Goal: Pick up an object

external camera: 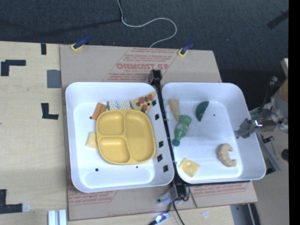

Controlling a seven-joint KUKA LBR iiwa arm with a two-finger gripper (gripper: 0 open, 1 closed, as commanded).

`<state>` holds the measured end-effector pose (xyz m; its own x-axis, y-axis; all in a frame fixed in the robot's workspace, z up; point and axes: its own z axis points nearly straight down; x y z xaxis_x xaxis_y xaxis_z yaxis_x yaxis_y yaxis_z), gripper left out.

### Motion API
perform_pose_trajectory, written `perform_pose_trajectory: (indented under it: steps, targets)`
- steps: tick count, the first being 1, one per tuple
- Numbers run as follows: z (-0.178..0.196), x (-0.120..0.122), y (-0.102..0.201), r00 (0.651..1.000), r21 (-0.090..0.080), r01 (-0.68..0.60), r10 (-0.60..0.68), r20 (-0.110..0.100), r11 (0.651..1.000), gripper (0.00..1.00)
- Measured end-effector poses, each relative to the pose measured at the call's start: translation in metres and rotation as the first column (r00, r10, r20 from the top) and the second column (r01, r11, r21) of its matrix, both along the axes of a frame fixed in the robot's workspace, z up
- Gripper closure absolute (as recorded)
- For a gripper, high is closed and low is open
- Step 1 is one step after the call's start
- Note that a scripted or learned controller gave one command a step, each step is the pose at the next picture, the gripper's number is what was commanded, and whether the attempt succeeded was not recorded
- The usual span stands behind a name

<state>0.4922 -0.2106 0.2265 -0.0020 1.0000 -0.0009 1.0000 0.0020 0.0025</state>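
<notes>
- Nearest the camera, along the bottom edge, the tabletop (28, 172) is carrying two white bins side by side on a cardboard sheet (140, 62).
- In the right bin (243, 102), a cheese wedge (189, 167) is lying in the near left corner, apart from everything else.
- A croissant (227, 154) is resting just beyond it toward the right wall, the closest piece to the arm.
- A green bottle (181, 129) is lying tilted in the middle left, with a pale cone (174, 109) just beside its far end and a dark green piece (201, 110) near the back.
- In the left bin (75, 125), a yellow divided plate (125, 136) is covering the middle, with small food pieces peeking out along its far and left edges.
- The hand (243, 128) is hovering at the right bin's right rim, above the wall, carrying nothing; whether it is wide or narrow cannot be told at this size.
- Judging from this, the task is sitting at the approach step: nothing is being lifted yet.
- The next move is likely calling for the hand to be travelling inward over one piece, such as the croissant, then coming straight down with the fingers straddling it, keeping off the bin wall.
</notes>
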Motion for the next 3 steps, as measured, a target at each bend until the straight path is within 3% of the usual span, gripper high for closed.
perform_pose_trajectory:
  steps: [3]
  targets:
    - [0.005, 0.056, 0.147, 1.0, 0.003, -0.005, 0.005, -0.003, 1.0, 1.0]
